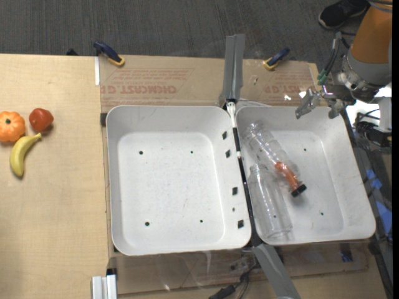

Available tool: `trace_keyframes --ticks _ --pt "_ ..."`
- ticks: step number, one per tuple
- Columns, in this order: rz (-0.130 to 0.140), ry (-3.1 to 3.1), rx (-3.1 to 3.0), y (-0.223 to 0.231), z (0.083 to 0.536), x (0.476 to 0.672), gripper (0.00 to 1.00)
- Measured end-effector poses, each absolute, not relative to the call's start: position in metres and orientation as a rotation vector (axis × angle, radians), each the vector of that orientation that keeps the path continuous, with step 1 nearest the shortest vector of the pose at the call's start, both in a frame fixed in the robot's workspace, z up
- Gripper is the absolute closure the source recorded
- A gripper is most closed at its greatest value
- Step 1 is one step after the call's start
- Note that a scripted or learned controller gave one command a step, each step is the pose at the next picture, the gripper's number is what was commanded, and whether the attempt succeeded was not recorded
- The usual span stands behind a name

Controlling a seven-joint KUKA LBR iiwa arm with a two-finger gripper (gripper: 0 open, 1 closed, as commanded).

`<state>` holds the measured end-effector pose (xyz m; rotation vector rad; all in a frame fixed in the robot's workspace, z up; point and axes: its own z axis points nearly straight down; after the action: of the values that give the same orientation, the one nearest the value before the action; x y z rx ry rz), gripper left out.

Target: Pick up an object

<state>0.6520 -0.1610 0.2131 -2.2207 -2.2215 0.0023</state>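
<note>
Wooden worktop (pixel 56 229), grey carpet floor (pixel 156 11).
Two white bins (pixel 171 238); two clear bottles (pixel 269 204); end effector (pixel 321 101) state: cannot tell.

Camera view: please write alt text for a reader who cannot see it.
The arm's pincer hovers over the far rim of the right bin, which holds clear plastic bottles and an orange marker. A banana, tomato and orange lie on the bench to the left.

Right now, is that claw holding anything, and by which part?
Nothing is held. The claw hangs above the right white bin's far rim, apart from the clear plastic bottles.
</note>
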Motion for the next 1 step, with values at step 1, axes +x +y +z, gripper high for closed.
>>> trace_keyframes --ticks 1 --pt "0.004 -2.207 -2.233 -0.1555 0.0994 0.5782 0.0"
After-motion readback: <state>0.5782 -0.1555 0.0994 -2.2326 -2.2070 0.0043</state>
